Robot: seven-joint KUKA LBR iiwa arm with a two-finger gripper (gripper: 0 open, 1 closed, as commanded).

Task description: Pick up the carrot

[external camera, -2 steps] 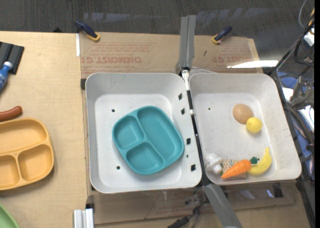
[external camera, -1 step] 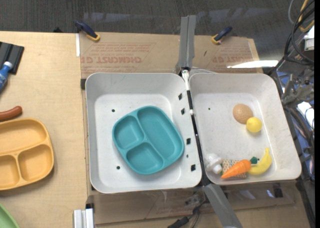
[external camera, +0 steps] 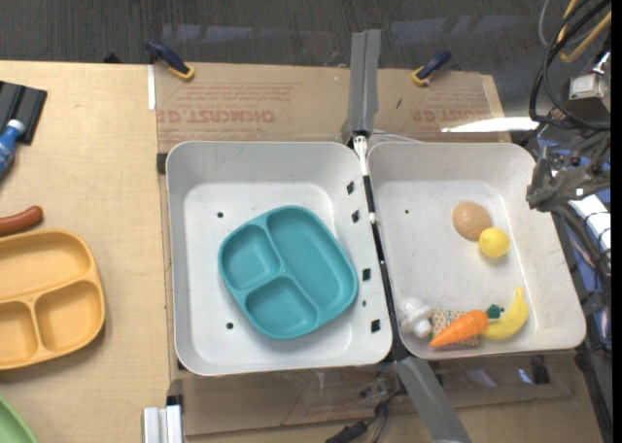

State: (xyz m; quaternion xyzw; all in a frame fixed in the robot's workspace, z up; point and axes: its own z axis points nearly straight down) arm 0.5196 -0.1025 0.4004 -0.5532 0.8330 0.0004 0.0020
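Observation:
The orange carrot [external camera: 457, 328] with a green top lies in the front corner of the right bin [external camera: 544, 266], pointing toward the front-left. It rests against a yellow banana [external camera: 514, 316] on its right and a small woven piece [external camera: 445, 319] behind it. My gripper [external camera: 546, 188] hangs over the right bin's far right rim, well behind and to the right of the carrot, amid dark cables.
A tan egg [external camera: 471, 220] and a yellow lemon [external camera: 494, 243] sit mid-right in the same bin. A white object [external camera: 416, 320] lies left of the carrot. The left bin [external camera: 194, 237] holds a teal divided plate [external camera: 286, 271]. An orange tray [external camera: 44, 300] sits on the bench.

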